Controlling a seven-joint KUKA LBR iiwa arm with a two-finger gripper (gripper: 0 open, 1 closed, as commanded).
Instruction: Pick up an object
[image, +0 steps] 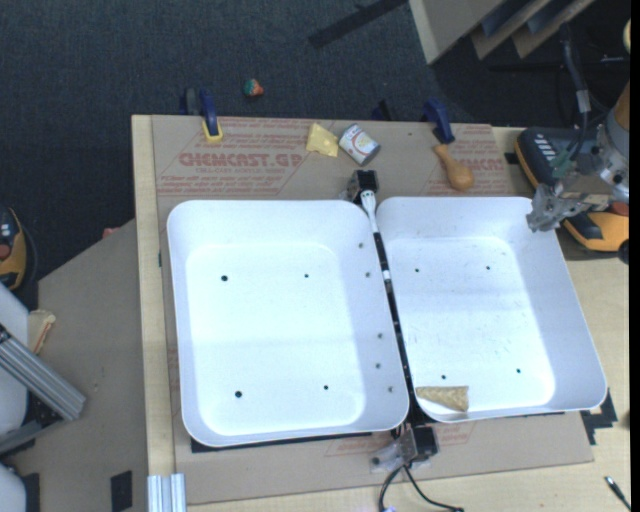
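jaws (545, 215) state unclear at right bin (560, 330) rim; board (250, 160) reads "chemcast"

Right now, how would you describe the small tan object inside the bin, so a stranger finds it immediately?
Look at the right bin. Along its near edge, close to the corner beside the left bin, lies a tan wedge. It is the sole object lying inside either bin.

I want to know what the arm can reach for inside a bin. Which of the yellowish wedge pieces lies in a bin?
The tan wedge at the right bin's near edge. The yellow wedge lies on the board behind both bins.
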